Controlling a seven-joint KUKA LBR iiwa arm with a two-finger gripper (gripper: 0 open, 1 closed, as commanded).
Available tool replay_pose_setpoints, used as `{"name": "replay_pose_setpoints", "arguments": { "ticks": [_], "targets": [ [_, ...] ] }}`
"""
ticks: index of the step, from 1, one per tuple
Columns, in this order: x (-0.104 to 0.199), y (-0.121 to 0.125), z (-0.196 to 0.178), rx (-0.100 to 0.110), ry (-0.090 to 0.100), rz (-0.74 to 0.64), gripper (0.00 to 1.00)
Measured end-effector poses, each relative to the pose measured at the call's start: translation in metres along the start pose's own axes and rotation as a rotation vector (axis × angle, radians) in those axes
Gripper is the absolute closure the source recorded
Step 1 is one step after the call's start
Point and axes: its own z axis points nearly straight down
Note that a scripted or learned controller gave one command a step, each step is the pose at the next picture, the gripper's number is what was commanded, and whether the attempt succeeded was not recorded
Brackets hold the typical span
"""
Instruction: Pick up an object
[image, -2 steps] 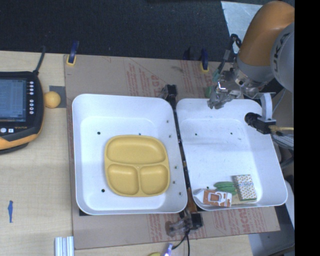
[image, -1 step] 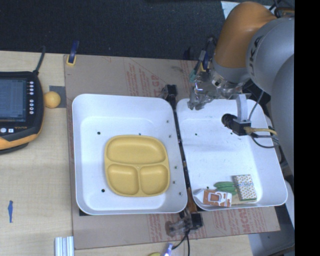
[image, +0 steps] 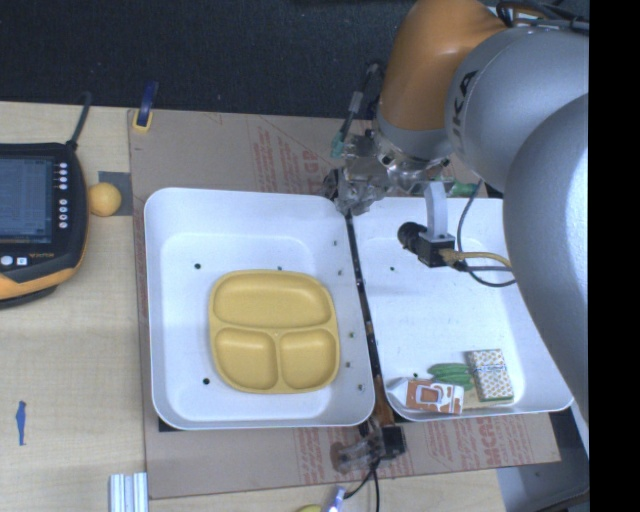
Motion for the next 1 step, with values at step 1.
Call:
{"name": "replay_pose_setpoints", "arguments": {
  "ticks": [1],
  "targets": [
    [-0.0651, -0.0077, -0.0396, 0.001, 0.0, 0.005, 1.0]
  ]
}}
